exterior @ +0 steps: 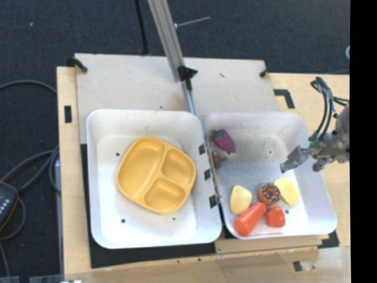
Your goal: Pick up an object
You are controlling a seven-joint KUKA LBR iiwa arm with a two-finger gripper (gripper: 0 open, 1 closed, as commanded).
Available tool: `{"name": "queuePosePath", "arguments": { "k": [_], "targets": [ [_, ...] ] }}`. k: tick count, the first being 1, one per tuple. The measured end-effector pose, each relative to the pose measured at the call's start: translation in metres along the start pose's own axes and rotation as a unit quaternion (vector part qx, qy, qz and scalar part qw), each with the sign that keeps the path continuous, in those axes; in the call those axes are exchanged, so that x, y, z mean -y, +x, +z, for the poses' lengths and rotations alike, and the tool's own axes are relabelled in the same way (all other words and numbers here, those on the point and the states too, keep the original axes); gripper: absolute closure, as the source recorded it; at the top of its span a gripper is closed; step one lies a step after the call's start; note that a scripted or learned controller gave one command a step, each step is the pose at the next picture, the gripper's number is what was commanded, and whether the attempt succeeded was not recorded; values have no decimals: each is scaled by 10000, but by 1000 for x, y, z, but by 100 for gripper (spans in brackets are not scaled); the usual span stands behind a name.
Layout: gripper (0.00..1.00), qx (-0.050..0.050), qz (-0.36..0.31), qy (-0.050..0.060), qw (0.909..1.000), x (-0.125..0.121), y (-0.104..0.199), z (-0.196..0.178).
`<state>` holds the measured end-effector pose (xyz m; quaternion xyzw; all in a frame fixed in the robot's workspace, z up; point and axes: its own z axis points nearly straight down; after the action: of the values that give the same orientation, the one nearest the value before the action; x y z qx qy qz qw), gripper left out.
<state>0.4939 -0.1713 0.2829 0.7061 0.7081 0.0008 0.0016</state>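
While the gripper (pixel 305 160) hangs over the right bin's (pixel 259 125) right edge, its fingers are spread apart with nothing between them. Right bin, front edge: yellow piece (pixel 240 198), orange carrot-like piece (pixel 250 218), small red piece (pixel 275 217), round brown-and-orange piece (pixel 269 193) and second yellow piece (pixel 287 190), clustered close together. Right bin, left edge near the back: purple toy (pixel 223 141). Left bin (pixel 106 128), centre: yellow divided plate (pixel 156 174).

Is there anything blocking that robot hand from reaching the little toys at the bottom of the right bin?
Nothing visible does. The end effector hangs just above-right of the yellow piece and the donut, with bare floor of the right bin around them.
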Motion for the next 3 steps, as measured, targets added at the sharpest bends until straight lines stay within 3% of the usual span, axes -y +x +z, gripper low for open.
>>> {"name": "queuePosePath", "arguments": {
  "k": [1, 3],
  "targets": [
    [0, 1, 5, -3, 10000, 0, 0, 0],
    [0, -2, 15, 29, 10000, -3, 0, 104]
  ]
}}
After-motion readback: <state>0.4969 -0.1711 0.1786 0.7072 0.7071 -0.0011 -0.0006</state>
